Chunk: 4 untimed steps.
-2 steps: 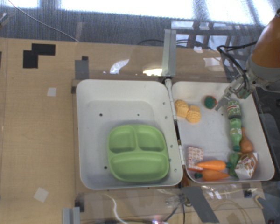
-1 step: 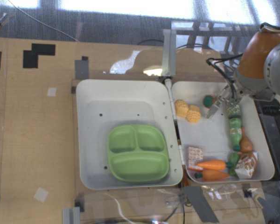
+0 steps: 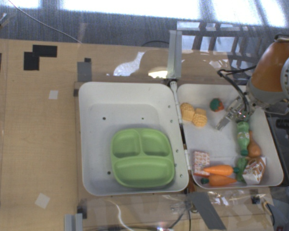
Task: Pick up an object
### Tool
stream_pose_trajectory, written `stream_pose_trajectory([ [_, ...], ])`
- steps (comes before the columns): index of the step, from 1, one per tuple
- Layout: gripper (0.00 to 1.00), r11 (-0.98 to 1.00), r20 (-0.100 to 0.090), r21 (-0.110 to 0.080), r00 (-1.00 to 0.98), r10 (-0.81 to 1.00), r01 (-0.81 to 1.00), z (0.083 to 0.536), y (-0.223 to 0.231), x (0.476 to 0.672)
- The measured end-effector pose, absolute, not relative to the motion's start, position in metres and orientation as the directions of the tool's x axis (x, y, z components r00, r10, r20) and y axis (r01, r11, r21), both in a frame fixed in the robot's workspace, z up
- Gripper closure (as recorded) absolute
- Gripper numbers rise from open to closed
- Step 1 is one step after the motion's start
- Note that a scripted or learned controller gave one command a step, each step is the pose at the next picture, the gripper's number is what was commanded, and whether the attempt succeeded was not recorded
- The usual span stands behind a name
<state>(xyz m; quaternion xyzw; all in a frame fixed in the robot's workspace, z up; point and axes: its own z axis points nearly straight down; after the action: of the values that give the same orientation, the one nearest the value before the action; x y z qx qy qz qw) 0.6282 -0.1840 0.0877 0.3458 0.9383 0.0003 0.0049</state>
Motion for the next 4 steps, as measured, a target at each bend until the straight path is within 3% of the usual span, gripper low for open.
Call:
stream_pose_trajectory([
  [1,0.00,0.723,-0.010,0.005,-0.723,0.691,0.691,0.088,-0.184,0.608],
  [2,1.00,0.729,-0.023,0.012,-0.729,0.684,0.684,0.103,-0.183,0.613],
  [3,1.00,0.615,-0.016,0.013,-0.615,0.788,0.788,0.236,-0.163,0.551],
  [4,1.00,0.558,-0.003,0.005,-0.558,0.830,0.830,0.229,-0.107,0.536],
])
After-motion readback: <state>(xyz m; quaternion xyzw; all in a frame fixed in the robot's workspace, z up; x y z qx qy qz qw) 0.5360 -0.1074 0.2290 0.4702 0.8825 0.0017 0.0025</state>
